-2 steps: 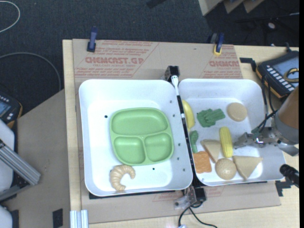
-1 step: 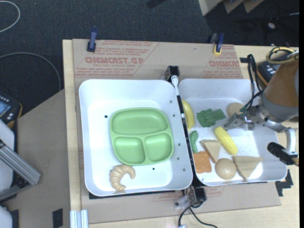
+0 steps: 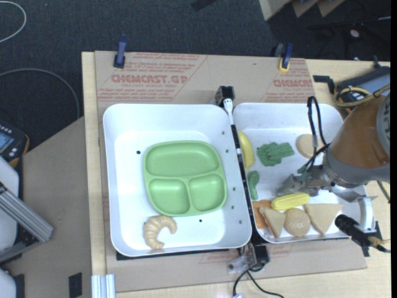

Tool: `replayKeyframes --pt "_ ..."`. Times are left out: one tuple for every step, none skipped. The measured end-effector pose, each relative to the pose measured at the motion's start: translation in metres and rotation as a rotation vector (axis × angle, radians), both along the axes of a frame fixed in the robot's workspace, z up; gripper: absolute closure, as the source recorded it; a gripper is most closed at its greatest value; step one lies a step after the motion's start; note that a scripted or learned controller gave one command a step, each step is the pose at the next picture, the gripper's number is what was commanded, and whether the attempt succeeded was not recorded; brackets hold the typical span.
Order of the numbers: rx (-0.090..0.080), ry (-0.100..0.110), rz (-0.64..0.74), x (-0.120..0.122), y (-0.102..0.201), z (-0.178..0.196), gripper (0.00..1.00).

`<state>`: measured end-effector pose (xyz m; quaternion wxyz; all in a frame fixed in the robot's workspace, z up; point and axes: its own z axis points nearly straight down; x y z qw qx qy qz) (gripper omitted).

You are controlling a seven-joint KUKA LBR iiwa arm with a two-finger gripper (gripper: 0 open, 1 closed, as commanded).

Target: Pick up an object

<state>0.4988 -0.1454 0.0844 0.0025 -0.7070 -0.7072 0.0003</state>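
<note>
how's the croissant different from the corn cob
The croissant is pale tan and curved into a crescent; the corn cob is bright yellow and straight. The croissant lies in the left bin, apart from other items, just below the green divided plate; the corn cob lies in the right bin, crowded among other food, right by the gripper. Both look like toy food lying flat.
</note>
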Motion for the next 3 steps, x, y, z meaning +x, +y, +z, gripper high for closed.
replayKeyframes --pt "-0.004 -0.006 -0.001 0.002 -0.002 0.011 1.00" --pt "-0.006 -0.008 -0.001 0.003 -0.002 0.021 1.00" --pt "-0.007 -0.010 -0.002 0.003 -0.002 0.030 1.00"
